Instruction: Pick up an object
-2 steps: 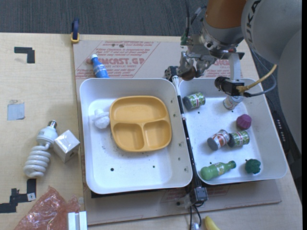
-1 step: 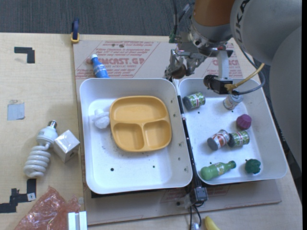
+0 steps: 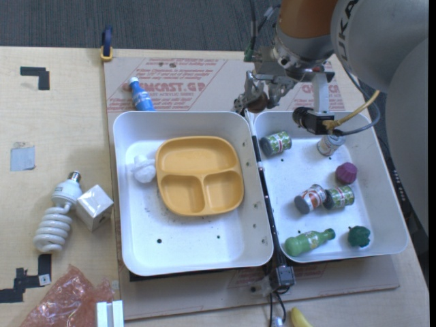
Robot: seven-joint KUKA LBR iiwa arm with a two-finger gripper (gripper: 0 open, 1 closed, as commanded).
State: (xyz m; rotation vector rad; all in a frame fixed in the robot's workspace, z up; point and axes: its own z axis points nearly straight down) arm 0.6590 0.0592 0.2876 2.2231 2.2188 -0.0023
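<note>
the gripper (image 3: 255,101) hangs above the bins' far edge. whether it is apart or together, i cannot tell. a yellow tray (image 3: 199,174) lies in the left bin (image 3: 197,247).

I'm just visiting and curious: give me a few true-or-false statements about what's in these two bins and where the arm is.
1. The yellow tray lies in the left bin. True.
2. The tool is low inside the left bin. False: it hangs at the far rim, between the bins.
3. A green bottle lies in the right bin. True.
4. The bulb lies in the right bin. False: it lies on the bench left of both bins.
5. The purple item sits on the tray. False: it is in the right bin.
</note>
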